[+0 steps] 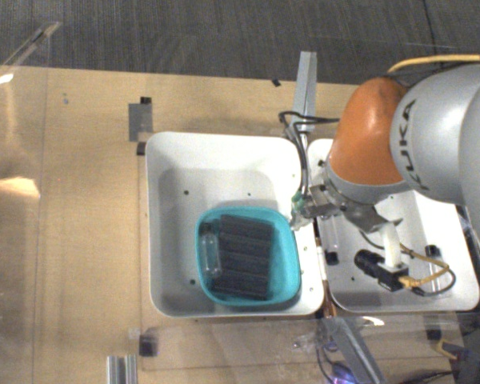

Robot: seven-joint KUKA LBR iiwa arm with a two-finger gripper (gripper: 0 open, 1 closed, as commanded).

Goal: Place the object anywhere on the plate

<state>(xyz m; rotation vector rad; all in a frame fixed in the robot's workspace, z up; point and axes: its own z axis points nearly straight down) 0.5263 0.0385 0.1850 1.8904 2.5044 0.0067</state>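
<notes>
The left bin (pixel 172 214) holds a teal plate (pixel 288 250) with rounded corners, in the bin's lower right part, at the lower middle of the frame. A black ribbed object (pixel 244 254) lies flat on the plate and covers most of its middle. Its ridges run across it in rows. A clear, glassy patch shows along the plate's left side, just beside the object; what it is cannot be told.

The arm (pixel 432 134) comes in from the upper right of the frame. Its orange band hangs over the wall shared by the two bins. The gripper (pixel 302 206) is below that band, at the right rim of the left bin, just beside the plate's upper right corner and apart from the object. The wrist hides most of it, so I cannot tell whether it is spread or pressed together. The right bin (pixel 456 294) lies largely under the arm.
</notes>
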